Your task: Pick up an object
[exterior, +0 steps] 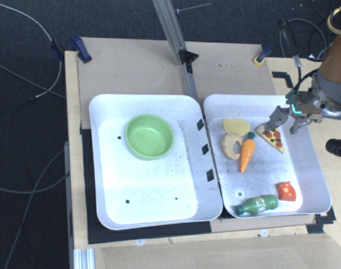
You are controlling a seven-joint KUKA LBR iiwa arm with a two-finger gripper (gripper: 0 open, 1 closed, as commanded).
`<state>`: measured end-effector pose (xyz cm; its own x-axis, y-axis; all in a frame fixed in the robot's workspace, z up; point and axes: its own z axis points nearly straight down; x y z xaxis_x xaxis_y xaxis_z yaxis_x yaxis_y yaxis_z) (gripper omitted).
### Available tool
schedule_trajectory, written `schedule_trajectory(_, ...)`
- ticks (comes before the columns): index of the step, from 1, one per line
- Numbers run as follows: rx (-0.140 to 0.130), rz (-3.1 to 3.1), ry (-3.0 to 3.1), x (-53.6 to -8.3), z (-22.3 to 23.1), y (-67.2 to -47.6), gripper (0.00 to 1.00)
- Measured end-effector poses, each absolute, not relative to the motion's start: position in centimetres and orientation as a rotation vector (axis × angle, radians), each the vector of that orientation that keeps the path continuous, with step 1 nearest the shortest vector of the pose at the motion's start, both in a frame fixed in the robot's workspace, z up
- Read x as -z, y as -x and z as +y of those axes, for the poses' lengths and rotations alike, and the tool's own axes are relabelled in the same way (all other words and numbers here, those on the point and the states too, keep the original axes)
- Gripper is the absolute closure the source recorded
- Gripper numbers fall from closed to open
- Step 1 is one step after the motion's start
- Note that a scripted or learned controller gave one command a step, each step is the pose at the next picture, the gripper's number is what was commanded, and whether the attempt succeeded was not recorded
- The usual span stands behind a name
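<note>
Pizza slice (271, 138): lying in right bin (313, 167), at 2 o'clock from carrot (246, 154). Claw (287, 121): hovering over slice's upper end, fingers spread, gripping nothing. Bowl (150, 136): sitting in left bin (103, 167).

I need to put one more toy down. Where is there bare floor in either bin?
Left bin: bare right of and below the green bowl. Right bin: one bare patch between the carrot, bottle and red piece. Its upper part is crowded: pizza slice, tool.
</note>
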<state>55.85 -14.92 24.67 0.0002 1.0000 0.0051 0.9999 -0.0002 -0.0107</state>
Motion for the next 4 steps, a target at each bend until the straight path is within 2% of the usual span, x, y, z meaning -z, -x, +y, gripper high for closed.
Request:
schedule_trajectory(1, -0.001, -2.217, 2.216, -24.9, -14.9, -56.0, 0.0)
schedule_trajectory(3, -0.01, -2.211, 2.212, -13.8, -14.9, -57.2, 0.0)
schedule_trajectory(4, -0.01, -2.209, 2.211, -9.2, -14.8, -57.0, 0.0)
